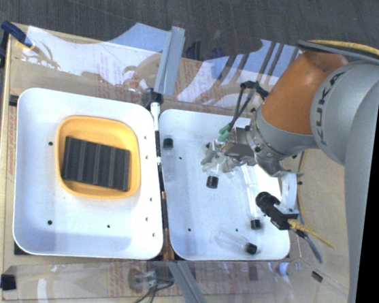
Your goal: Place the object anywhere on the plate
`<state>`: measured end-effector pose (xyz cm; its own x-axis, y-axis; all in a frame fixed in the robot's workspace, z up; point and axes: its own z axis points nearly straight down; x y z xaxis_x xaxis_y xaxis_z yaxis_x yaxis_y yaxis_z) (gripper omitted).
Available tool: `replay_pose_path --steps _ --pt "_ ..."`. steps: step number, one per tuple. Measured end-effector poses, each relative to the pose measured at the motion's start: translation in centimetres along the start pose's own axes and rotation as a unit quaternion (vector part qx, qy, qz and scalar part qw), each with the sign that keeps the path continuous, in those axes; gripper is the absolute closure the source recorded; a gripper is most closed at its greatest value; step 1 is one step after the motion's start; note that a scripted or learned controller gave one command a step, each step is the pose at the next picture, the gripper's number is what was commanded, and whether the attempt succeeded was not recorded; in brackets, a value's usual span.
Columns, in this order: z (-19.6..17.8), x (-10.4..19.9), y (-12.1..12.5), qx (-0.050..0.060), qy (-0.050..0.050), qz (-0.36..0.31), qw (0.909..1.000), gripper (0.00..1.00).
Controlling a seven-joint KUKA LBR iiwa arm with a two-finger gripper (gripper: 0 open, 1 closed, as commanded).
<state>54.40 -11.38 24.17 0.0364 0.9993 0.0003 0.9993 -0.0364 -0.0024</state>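
1. Lying on the floor of the right bin (185,239), the small black stub (212,182) sits in the bin's upper middle area, apart from every other loose item.
2. Orientation of the small black stub: it reads slightly longer along the up-down direction of the camera view. It is too small to tell whether it stands upright or lies on its side.
3. The pincer (217,156) hangs just above the small black stub in the view. Whether it is apart or together cannot be told. Nothing is seen clamped in it.
4. The arm (333,96) enters from the right and covers the upper right corner of the right bin.
5. Other items in the right bin:
   - a black piece (168,142) near the left wall;
   - a black cap (255,223) toward the lower right;
   - a clear vial (232,240) near the front wall, lying left to right, its dark end (251,248) on the right.
6. Obstructions toward the plate: the adjoining rims of the two bins and the black piece lie between the small black stub and the left bin (30,220).
7. The yellow plate (100,127) rests in the middle of the left bin. A dark ribbed slab (97,163) covers most of its centre.
8. Both bins stand side by side on the counter (248,285).
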Motion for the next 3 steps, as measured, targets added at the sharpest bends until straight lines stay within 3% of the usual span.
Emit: replay_pose_path --steps 1,2,3 --pt "1.7 2.1 5.5 0.001 0.000 -0.029 0.9996 1.00" --pt "1.6 5.5 8.7 -0.001 0.000 -0.153 0.9882 1.00" --pt "3.0 7.7 8.9 0.001 0.000 -0.276 0.9612 1.00"
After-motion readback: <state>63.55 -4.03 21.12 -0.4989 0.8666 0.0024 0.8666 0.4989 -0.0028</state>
